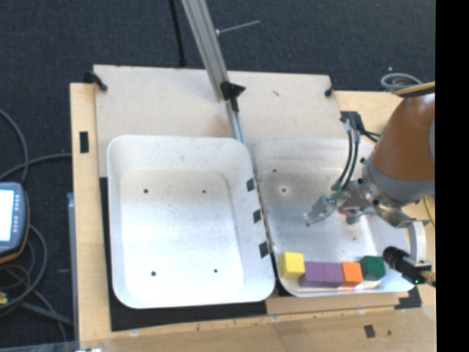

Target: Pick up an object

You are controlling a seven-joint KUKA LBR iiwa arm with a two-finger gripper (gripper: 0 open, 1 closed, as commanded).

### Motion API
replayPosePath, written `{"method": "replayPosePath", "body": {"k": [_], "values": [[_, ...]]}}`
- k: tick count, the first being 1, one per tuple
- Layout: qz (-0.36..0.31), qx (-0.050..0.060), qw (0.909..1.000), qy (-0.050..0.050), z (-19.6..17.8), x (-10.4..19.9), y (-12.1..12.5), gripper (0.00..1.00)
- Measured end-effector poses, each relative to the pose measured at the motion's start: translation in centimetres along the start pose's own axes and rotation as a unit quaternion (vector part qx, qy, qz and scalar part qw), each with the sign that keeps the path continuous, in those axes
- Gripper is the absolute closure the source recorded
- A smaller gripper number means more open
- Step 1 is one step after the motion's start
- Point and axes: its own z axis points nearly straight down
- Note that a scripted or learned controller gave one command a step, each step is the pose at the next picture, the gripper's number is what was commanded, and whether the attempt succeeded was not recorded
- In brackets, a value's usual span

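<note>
Blocks (pixel 333 271): five, in one row running left–right along the right bin's (pixel 293 160) near wall.
Order: yellow, purple, purple, orange, green.
Gripper (pixel 320 213): above them, clamp state unclear.

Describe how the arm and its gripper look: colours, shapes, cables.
The arm is a rounded body with a broad orange band over a grey wrist section. Dark and green cables loop down its side to the wrist. The gripper is a small grey metal assembly that narrows to thin fingers.

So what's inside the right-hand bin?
Along the right bin's near wall sits a row of blocks: yellow block, purple block, orange block, green block. The arm covers its far-right part.
</note>
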Motion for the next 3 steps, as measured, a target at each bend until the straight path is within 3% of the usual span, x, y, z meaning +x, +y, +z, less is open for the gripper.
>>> {"method": "replayPosePath", "body": {"k": [1,2,3], "values": [[-0.002,0.001,1.0,-0.001,5.0,-4.7,7.8,0.0],[-0.003,0.004,1.0,0.0,11.5,-3.5,9.5,0.0],[0.001,0.002,1.0,-0.001,11.5,-7.1,2.4,0.0]]}}
